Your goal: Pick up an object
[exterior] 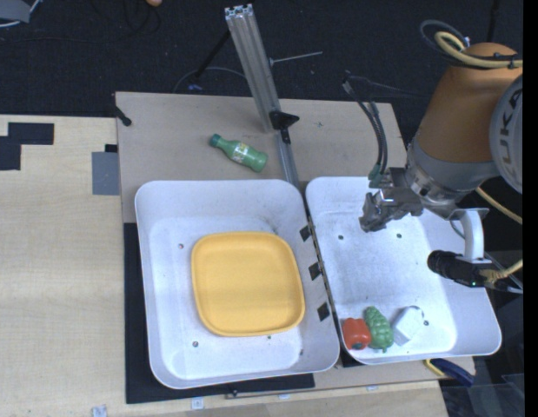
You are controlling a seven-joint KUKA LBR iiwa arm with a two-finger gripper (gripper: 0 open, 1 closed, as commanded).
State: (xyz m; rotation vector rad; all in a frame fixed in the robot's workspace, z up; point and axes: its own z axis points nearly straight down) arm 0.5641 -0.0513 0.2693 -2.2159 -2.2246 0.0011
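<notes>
My gripper (374, 219) hangs over the upper part of the right bin (381, 268), below the orange-banded wrist, with nothing seen between its fingers. Near that bin's front edge lie a red piece (355, 332), a green knobbly piece (378, 327) and a pale white piece (408, 325), close together and well below the gripper. A yellow square plate (247, 282) lies flat in the left bin (164, 233).
A green bottle (239, 152) lies on its side on the bench behind the left bin. A slanted aluminium post (258, 63) rises behind the divide between the bins. A black cylinder (454, 268) juts over the right bin's right side.
</notes>
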